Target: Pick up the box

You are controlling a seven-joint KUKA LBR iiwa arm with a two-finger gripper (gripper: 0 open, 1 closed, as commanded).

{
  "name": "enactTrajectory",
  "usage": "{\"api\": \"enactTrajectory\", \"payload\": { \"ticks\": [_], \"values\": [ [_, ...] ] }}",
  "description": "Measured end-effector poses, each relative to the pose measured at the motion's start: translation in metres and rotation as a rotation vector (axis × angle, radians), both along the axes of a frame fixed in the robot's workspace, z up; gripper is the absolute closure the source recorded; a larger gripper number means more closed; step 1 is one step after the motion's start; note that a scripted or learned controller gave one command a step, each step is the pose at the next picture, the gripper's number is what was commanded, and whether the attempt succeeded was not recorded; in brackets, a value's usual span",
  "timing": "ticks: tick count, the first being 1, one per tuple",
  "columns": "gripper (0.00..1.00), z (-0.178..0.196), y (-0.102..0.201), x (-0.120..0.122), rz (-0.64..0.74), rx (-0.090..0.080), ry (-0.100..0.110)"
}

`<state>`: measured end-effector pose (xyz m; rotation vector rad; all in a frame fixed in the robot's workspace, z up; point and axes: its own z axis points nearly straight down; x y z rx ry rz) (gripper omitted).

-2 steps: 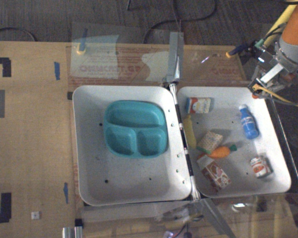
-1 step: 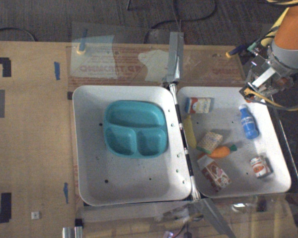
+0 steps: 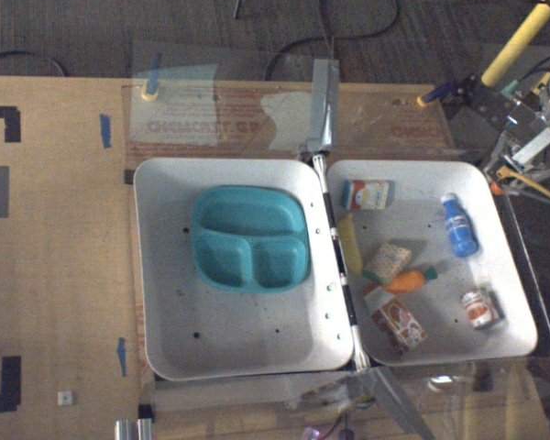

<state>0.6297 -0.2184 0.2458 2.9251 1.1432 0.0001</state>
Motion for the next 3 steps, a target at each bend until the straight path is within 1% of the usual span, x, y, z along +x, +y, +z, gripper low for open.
{"api": "enactTrajectory", "payload": {
  "ticks": [1,2,3],
  "values": [
    [1.00,0.005,0.019,0.023,-0.017,0.000,0.000],
    [1.00,-0.005,0.032,0.025,-0.025,0.001,0.003],
    [1.00,-0.130,0.081,0.028,0.069,0.003,0.003]
  ]
}}
